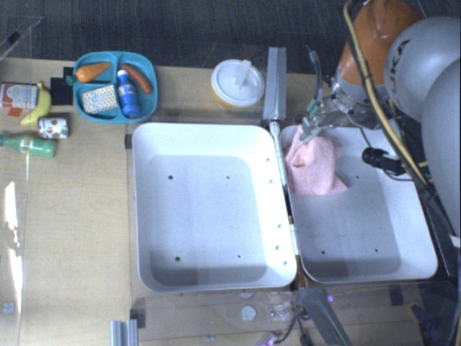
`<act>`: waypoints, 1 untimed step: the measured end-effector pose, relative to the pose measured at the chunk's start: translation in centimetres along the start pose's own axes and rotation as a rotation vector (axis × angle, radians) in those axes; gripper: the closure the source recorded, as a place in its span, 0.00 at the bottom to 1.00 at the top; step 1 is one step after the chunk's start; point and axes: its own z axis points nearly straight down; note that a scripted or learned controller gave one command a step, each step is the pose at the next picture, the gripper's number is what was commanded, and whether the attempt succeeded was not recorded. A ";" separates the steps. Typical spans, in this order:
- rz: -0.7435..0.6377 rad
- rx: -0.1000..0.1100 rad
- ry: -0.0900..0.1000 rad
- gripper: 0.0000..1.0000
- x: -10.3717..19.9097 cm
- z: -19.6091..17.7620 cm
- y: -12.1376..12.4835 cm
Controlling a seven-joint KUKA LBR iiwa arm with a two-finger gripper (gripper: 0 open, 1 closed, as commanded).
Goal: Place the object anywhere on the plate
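White and shallow, the left plastic bin (209, 207) lies nearest and bears nothing. In the right white bin (374, 251) a pink crumpled cloth (315, 166) lies at the far left corner, against the wall. The metal two-finger gripper (311, 125) is at its upper edge, and whether it clenches the cloth I cannot tell. I judge the picking step is in hand; next comes a lift and a carry toward a plate, perhaps the blue divided plate (148, 74) far left
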 end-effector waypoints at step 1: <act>-0.008 -0.002 0.000 1.00 0.1 -4.1 0.2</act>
